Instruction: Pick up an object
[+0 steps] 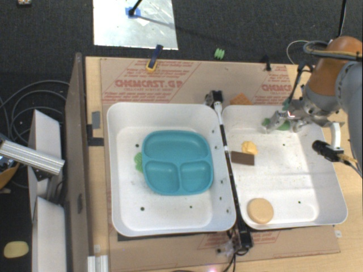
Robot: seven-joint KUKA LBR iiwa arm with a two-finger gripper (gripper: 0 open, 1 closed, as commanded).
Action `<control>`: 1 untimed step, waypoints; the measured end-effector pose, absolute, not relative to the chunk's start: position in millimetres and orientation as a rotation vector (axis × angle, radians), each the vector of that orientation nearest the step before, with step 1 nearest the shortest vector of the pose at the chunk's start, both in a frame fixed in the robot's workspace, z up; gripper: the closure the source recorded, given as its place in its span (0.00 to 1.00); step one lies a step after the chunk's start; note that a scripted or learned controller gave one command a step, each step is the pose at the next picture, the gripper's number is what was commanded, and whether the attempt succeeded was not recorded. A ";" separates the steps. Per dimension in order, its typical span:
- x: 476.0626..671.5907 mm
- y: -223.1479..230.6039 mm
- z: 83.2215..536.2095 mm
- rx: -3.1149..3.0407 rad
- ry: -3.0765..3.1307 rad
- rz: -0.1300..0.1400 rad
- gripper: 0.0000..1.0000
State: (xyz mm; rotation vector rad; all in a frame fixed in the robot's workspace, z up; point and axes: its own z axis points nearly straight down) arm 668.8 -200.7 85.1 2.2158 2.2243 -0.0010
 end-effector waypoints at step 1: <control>669.0 -173.7 84.8 2.214 2.227 -0.001 0.00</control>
